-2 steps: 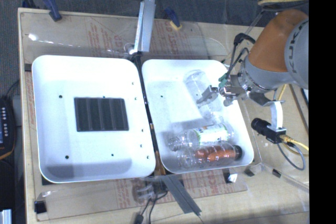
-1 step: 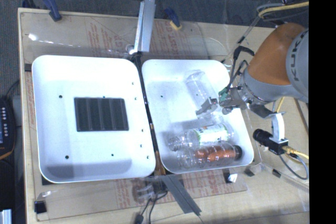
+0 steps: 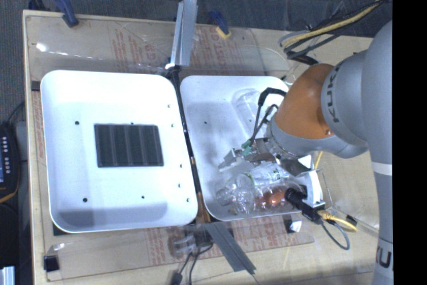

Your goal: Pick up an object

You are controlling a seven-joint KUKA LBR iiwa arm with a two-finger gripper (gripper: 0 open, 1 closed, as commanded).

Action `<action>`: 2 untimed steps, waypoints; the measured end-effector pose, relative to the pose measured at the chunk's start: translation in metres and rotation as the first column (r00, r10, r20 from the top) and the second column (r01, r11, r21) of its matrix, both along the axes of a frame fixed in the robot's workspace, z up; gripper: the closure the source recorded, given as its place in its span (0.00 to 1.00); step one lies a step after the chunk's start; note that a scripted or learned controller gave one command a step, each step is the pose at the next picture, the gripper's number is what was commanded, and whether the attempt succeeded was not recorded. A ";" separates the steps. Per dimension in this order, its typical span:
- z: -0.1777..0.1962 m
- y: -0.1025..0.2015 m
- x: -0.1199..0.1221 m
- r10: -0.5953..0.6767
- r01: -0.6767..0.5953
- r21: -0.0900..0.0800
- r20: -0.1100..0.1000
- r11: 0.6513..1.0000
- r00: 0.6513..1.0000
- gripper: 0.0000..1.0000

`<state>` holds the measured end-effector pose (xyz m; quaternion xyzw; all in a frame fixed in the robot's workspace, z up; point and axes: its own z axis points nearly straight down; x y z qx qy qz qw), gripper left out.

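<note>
The grey arm with its orange band point(image 3: 303, 110) reaches from the right over the right bin point(image 3: 207, 110). My gripper point(image 3: 245, 155) is low in that bin, right above a heap of objects. The heap holds a clear plastic bottle point(image 3: 257, 180), a crumpled clear piece point(image 3: 230, 195) and a small brown-orange item point(image 3: 272, 197). A clear cup-like object point(image 3: 245, 101) lies further back in the same bin. The wrist hides much of the heap's right side.
The left bin point(image 3: 67, 143) holds a dark ribbed rectangular pad point(image 3: 129, 145). A metal divider post point(image 3: 182, 30) stands between the bins at the back. Yellow and black cables point(image 3: 333, 23) run at the upper right, and blue clamps point(image 3: 65, 10) sit on the bench's rear edge.
</note>
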<state>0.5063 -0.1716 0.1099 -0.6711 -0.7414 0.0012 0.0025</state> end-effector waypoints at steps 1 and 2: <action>0.046 -0.039 -0.020 0.016 -0.016 -0.001 0.003 1.000 1.000 0.00; 0.117 -0.039 0.013 0.010 -0.010 -0.001 0.004 1.000 1.000 0.00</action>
